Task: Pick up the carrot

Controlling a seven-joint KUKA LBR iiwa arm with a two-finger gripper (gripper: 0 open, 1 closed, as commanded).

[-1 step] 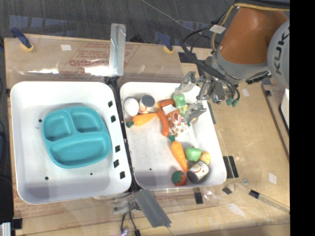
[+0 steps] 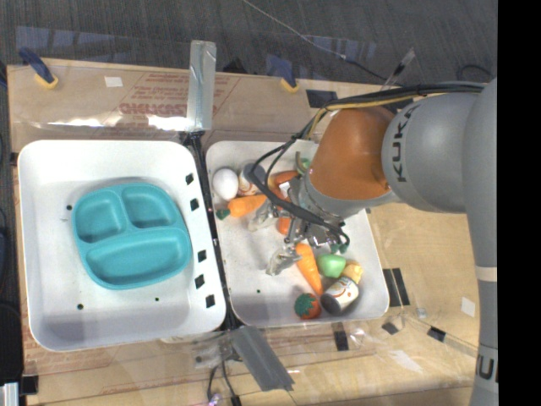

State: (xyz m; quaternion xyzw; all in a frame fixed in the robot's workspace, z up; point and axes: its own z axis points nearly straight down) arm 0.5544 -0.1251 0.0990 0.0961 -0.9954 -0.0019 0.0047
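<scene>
The carrot [image 2: 308, 266] is seen lying in the right bin [image 2: 254, 299], toward its near right corner, tip pointing to the near edge, just beside a green toy [image 2: 332, 265]. The pincer [image 2: 297, 231] is lowered into this bin just above the carrot's upper end; whether anything is gripped cannot be told. A teal divided plate [image 2: 131, 233] is held by the left bin [image 2: 42, 227]. A white egg [image 2: 224, 182] lies near the right bin's far left corner.
</scene>
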